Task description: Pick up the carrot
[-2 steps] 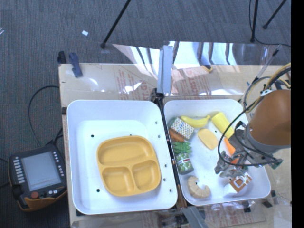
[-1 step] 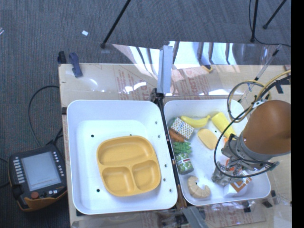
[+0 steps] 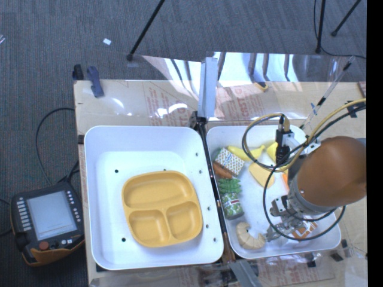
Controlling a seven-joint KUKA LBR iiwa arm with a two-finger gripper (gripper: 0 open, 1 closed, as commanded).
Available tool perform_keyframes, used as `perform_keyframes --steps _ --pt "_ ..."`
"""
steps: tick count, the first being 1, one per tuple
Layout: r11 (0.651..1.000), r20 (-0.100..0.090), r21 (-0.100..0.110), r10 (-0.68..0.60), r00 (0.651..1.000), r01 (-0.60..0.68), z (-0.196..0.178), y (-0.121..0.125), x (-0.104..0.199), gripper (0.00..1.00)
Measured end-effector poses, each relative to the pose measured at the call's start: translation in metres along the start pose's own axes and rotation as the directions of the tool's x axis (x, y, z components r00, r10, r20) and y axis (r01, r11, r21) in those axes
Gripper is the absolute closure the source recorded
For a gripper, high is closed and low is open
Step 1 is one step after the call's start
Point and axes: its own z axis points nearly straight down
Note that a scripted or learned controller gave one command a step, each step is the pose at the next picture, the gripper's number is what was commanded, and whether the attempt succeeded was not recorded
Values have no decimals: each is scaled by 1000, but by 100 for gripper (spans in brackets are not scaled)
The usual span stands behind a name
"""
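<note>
The carrot (image 3: 222, 171) is a small orange piece lying against the left wall of the right bin (image 3: 335, 239), just below a checkered packet (image 3: 230, 160). My gripper (image 3: 282, 219) hangs under the arm's orange band (image 3: 332, 172) over the lower middle of the right bin, well to the right of the carrot and below it in the view. It is not touching the carrot. The wrist and cables hide much of the gripper.
Around the carrot lie a green pea pod (image 3: 229, 188), a small can (image 3: 233, 207), yellow pieces (image 3: 261, 176) and a bagel (image 3: 249, 235). The left bin (image 3: 105, 154) holds a yellow compartment plate (image 3: 162, 207). A teach pendant (image 3: 46, 221) sits left of the bench.
</note>
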Motion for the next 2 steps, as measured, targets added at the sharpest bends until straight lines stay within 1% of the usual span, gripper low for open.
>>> perform_keyframes --steps 1,2 --pt "977 0 8 215 977 -215 -102 -9 -103 100" --pt "902 1 5 431 902 -431 -178 -7 -89 100"
